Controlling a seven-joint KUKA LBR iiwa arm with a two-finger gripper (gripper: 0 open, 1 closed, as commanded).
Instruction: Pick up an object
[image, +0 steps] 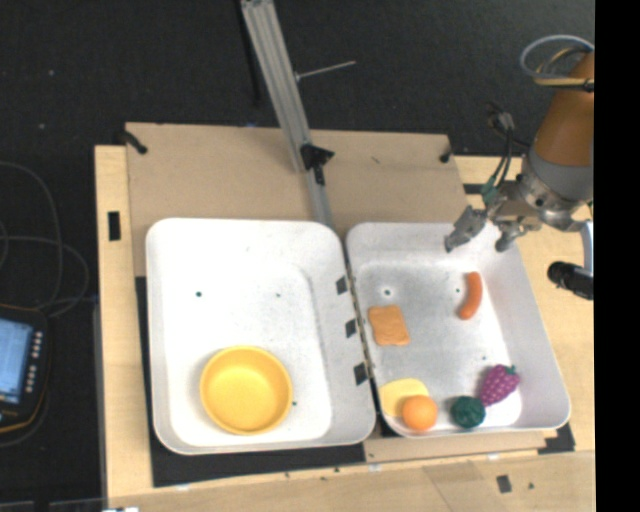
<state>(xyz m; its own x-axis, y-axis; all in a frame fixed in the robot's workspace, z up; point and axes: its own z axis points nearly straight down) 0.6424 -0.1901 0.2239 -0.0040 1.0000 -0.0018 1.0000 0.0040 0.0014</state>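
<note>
My gripper hangs over the far right corner of the right bin, its two fingers spread open with nothing between them. Below it in that bin lies an orange sausage, a short way toward the front. A tan cracker rests near the bin's left wall. Along the front edge sit a yellow piece, an orange fruit, a dark green item and a purple grape bunch.
The left bin holds a yellow bowl at its front. A slanted metal pole rises behind the bins. A tablet lies off the bench at the left.
</note>
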